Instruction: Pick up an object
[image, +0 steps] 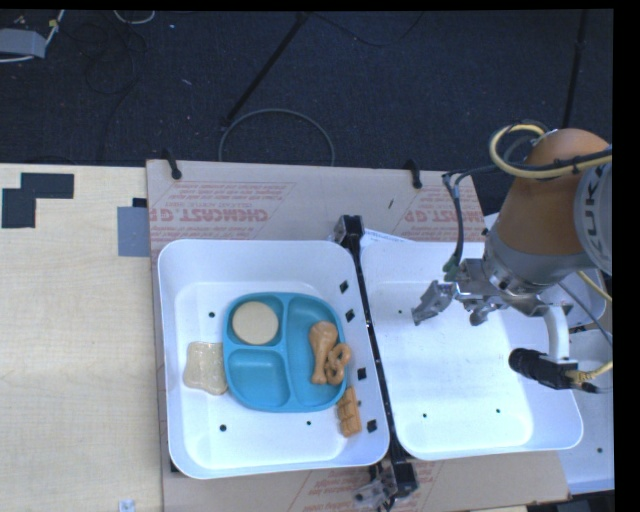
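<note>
A blue divided tray (262, 382) lies in the left bin (190, 262). A round tan disc (254, 322) rests in its upper-left compartment, and a tan pretzel-shaped piece (327, 352) in its right one. A pale bread slice (206, 367) lies on the bin floor just left of the tray. A small brown piece (348, 411) sits by the tray's lower right corner. My gripper (455, 308) hangs over the upper part of the right bin (470, 420), open, with nothing between its fingers, well apart from all the objects.
A black divider (362, 330) runs between the two bins. Cardboard (260, 205) lies under and behind them. The grey arm with its orange band (555, 215) reaches in over the right bin's far right corner.
</note>
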